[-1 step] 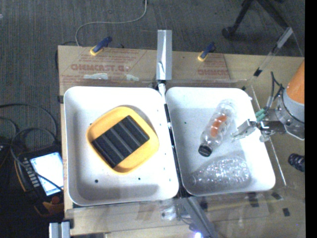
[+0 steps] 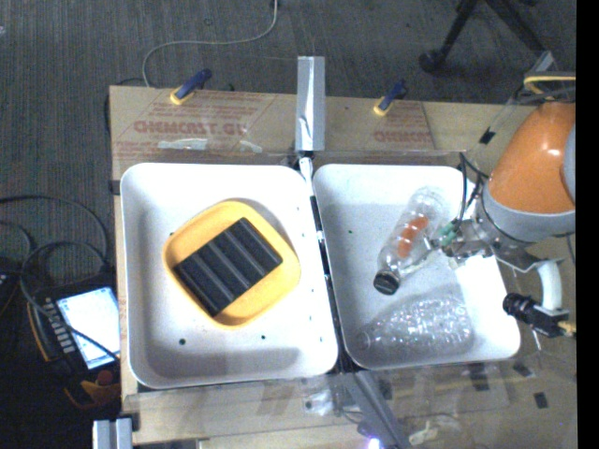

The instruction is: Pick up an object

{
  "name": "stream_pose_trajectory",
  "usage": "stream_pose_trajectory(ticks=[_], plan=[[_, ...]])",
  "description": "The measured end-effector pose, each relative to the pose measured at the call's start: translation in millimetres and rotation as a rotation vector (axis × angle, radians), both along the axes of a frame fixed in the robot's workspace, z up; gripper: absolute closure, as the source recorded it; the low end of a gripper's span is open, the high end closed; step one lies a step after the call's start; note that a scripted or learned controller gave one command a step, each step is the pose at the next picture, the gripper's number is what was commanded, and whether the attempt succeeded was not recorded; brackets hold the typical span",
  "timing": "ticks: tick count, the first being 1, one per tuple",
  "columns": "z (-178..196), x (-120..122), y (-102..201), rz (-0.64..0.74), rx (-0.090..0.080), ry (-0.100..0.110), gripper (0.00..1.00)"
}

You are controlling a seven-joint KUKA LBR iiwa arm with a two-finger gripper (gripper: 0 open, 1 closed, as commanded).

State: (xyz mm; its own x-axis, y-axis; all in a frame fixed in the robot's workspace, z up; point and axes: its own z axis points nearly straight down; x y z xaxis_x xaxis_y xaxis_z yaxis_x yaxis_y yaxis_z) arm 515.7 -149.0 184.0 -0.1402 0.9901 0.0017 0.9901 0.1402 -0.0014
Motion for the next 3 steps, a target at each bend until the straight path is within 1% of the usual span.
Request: stream_pose_trajectory(ticks=[1, 2, 3], plan=[[-81.7, 42.9, 41.7, 0.156, -0.005, -0.006, 0.00], [-73.9, 42.1, 42.6, 0.154, 0.000, -0.002, 1.00], [-0.2, 120.8, 84.1, 0.477, -0.003, -0.002, 1.00]])
